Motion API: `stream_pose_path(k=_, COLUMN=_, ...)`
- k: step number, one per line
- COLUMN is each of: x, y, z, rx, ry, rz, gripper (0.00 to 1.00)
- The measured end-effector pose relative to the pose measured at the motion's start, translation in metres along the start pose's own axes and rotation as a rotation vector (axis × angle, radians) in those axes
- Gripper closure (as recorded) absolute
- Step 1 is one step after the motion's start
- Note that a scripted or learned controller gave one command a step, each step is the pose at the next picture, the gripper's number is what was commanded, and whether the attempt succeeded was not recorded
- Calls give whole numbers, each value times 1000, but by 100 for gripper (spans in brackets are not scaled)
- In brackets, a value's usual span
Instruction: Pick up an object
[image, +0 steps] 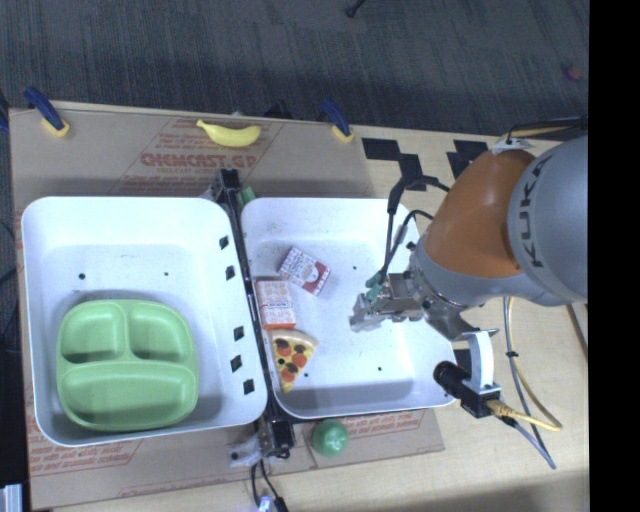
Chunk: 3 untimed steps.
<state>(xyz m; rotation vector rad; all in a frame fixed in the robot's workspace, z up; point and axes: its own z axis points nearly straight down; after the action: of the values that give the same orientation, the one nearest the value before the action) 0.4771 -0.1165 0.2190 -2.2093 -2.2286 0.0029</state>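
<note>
The grey arm (520, 240), with its orange band, reaches in from the right over the right-hand white bin (400, 395). Its end effector (368, 312) hangs low over the bin floor, right of centre; whether it is open or shut cannot be told from above, and nothing can be seen in its grip.

Three small things lie in the left half of this bin, all apart from the end effector. A red-and-white packet (303, 270) sits tilted nearest the middle. Just below and left of it, a small carton (275, 302) lies against the bin's left wall. A toy pizza slice (291, 358) lies just beneath the carton, pointing towards the near edge.

The left-hand white bin (60, 225) holds a green divided tray (126, 362) in its near part. On the worktop (560, 460), a yellow banana (229, 131) lies behind the bins and a green ball (329, 437) in front of the right bin.
</note>
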Motion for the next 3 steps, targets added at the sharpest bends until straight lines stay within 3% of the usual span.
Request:
stream_pose_path(k=1, x=-46, y=0, z=13, rx=0, ry=-1, rz=3, gripper=100)
stream_pose_path(k=3, x=-17, y=0, z=8, rx=1, ry=1, rz=0, gripper=100)
